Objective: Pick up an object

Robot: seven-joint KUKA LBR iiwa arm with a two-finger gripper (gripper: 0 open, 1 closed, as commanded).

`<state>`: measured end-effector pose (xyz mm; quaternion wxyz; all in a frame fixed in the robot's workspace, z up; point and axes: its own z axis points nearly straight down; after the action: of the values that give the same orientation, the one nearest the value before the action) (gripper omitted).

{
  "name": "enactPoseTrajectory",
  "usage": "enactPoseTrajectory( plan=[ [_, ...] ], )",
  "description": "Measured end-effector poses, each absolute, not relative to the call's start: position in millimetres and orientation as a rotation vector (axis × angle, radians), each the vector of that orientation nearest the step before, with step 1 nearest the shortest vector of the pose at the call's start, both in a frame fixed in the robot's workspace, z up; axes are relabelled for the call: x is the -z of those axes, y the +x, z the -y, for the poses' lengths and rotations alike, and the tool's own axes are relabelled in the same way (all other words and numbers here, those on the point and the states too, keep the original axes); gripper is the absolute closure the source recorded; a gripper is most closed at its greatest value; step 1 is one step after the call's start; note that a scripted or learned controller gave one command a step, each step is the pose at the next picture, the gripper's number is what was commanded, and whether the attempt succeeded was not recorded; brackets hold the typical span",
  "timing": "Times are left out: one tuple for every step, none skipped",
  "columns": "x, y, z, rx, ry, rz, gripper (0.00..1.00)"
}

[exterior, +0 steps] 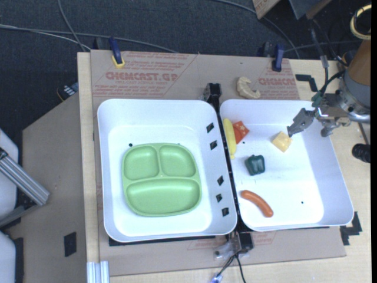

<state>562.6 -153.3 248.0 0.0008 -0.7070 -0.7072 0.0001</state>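
The jaws [307, 121] hang over the upper right part of the right bin [330, 175], reaching in from the right edge. One dark finger [297, 124] slants down-left toward the cheese; a second prong shows further right near the wrist, so they look spread apart, with nothing between them. The finger's tip sits just beside the cheese [282, 141], and whether it touches cannot be told.

The cheese is a small pale yellow wedge, tilted, its long axis running from upper left to lower right. It lies in the upper middle of the right bin.

Along that bin's left wall lies a yellow corn cob [228, 138], long axis running up and down, with a red piece [240, 131] just beside it. A dark green pepper [255, 164] sits near the bin's middle. A sausage [257, 203], orange-red, lies near the front, pointing from upper left to lower right.

The left bin [112, 158] holds a green divided plate [161, 179]. A beige object [248, 88] rests on the desk [153, 75] behind the right bin.
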Motion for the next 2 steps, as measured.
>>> enactPoseTrajectory(
  plan=[
    [-185,562.8,152,-0.005,-2.217,2.217,0.0],
    [-132,555.5,143,-0.004,-2.217,2.217,0.0]
  ],
)
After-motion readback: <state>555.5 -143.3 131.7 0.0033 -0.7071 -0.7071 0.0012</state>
